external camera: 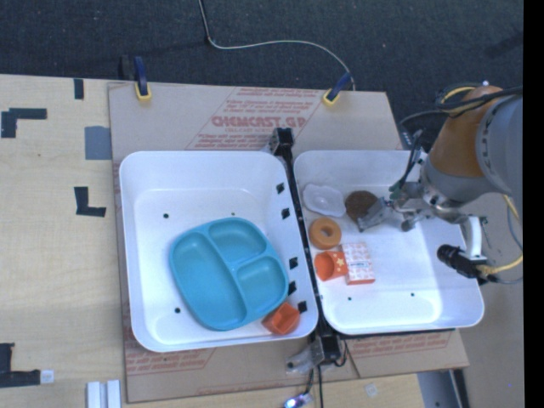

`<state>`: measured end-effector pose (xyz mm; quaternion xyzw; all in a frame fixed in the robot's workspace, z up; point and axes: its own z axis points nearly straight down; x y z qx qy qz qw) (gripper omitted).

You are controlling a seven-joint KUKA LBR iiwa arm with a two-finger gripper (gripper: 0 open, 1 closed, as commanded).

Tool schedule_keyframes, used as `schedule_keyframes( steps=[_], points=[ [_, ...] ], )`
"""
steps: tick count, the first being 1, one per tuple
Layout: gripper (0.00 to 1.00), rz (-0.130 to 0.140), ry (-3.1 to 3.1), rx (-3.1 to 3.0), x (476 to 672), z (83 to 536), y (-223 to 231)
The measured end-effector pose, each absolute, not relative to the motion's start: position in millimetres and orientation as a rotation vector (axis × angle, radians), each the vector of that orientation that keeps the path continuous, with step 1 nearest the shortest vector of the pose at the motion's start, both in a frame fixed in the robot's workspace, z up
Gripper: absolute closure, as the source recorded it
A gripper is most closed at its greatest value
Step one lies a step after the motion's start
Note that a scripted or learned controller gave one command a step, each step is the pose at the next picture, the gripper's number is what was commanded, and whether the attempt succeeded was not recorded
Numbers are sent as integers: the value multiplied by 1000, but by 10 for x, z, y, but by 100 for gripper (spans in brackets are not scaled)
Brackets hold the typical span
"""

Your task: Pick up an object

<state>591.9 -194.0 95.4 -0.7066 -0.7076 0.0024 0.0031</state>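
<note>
The gripper (367, 220) lies low in the right bin (425, 304); the brown round object (360, 202) touches its fingers on the left, whose state I cannot tell.

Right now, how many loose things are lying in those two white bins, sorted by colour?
Blue: 1, the divided tray in the left bin
Orange: 3, a ring and a small piece in the right bin, and a cup-like piece in the left bin
Brown: 1, a round lump
Clear or white: 1, a small lid-like piece
Red and white: 1, a packet
Total: 7
</note>
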Motion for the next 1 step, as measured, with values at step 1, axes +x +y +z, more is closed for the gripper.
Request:
schedule_keyframes(
  steps=[1],
  points=[
    [100, 4, -2222, -2216, 5932, 1090, -1939]
  ],
)
